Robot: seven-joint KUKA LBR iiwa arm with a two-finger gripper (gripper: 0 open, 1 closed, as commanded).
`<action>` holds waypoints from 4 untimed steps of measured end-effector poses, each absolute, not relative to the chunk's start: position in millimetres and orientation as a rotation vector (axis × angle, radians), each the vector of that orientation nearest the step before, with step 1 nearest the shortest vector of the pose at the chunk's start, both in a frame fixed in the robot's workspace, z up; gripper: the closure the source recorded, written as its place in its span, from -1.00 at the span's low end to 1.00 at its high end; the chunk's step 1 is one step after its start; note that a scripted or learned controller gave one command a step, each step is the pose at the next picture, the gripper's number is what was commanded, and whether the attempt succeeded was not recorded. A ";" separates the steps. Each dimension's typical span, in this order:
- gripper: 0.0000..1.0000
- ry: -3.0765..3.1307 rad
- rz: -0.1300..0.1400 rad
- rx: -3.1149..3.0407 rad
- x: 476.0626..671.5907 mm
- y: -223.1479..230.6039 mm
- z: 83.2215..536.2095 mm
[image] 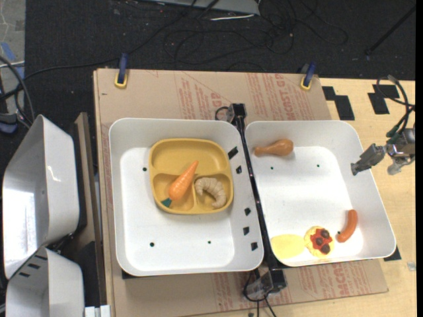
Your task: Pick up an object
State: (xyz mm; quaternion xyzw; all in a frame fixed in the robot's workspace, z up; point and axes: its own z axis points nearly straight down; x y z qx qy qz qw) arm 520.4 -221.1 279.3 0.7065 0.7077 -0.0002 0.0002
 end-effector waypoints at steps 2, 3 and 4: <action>-1.00 2.224 -0.004 2.228 517.7 -214.8 155.0; -1.00 2.222 -0.003 2.227 513.2 -212.3 110.9; 1.00 2.219 0.001 2.223 514.7 -212.6 123.7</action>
